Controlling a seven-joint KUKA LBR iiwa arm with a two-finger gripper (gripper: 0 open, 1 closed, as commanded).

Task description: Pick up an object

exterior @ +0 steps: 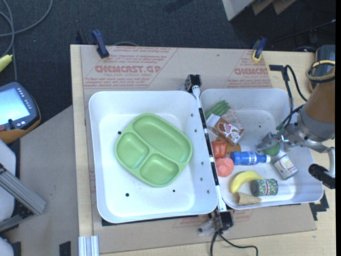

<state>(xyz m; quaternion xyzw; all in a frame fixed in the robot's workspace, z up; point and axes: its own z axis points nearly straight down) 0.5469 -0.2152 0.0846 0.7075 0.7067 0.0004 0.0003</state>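
The right bin [250, 97] holds several objects. A blue bottle [246, 158] lies on its side in the middle, its pale cap pointing right. A banana [242, 180], a dark can [265, 187] and a tan cone [248, 198] lie near the front wall. A brown snack packet [226, 128], a green item [217, 109], an orange-red item [219, 148] and a pink-red item [225, 167] lie along the left side. A small white box [286, 166] sits at the right. My gripper [270, 143] hangs low just above the bottle's cap end, left of the white box.
The left bin [106, 196] holds a green divided plate [154, 150]. A black clamp [193, 81] sits where the bins meet at the back. The arm's orange band [322, 103] stands over the right bin's right wall. Blue clips [99, 41] hold the board's back edge.
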